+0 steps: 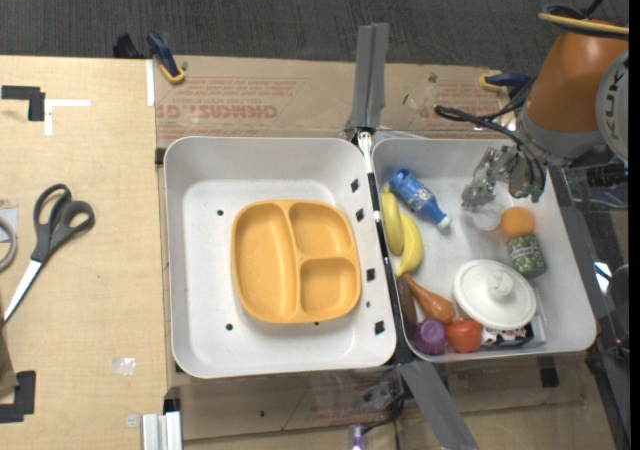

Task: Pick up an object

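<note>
Your gripper [487, 185] hangs low over the back of the right bin [575, 323], close to the orange ball [517, 221]; can't tell how it's set, nothing visibly held. Nearest candidates: that ball, likely light, smooth, round, will roll, so pinch across its middle. Just below it sits a small green jar [527, 255], probably rigid, take it by the sides. Blue bottle [417, 197] lies tilted left of the gripper, likely slick plastic, grab mid-body. Banana [401, 230] hugs the left wall, awkward. White lidded bowl [494, 293] looks too wide. Left bin [195, 268] holds a yellow divided plate [296, 261].
</note>
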### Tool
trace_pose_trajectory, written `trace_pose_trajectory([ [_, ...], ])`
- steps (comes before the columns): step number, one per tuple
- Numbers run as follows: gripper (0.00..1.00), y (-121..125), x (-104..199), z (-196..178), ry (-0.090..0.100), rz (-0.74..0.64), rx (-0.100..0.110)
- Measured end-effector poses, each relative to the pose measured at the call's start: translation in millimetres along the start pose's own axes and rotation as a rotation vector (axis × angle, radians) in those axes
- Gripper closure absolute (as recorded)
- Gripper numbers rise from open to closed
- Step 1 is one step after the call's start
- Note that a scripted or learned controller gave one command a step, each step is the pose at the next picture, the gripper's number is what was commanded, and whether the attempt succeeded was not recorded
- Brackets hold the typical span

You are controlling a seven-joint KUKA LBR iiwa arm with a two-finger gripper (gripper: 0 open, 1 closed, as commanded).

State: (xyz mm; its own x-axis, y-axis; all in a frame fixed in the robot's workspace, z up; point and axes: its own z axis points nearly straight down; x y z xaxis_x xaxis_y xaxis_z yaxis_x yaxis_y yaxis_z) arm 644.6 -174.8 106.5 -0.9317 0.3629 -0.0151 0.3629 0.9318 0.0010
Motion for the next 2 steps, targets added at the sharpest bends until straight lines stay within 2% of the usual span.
trace_pose_trajectory([
  [1, 0.0, 0.2, 0.1, 0.0, 0.0, 0.0, 0.0],
  [2, 0.0, -59.0, 42.0, 12.7, 0.011, -0.001, 0.001],
])
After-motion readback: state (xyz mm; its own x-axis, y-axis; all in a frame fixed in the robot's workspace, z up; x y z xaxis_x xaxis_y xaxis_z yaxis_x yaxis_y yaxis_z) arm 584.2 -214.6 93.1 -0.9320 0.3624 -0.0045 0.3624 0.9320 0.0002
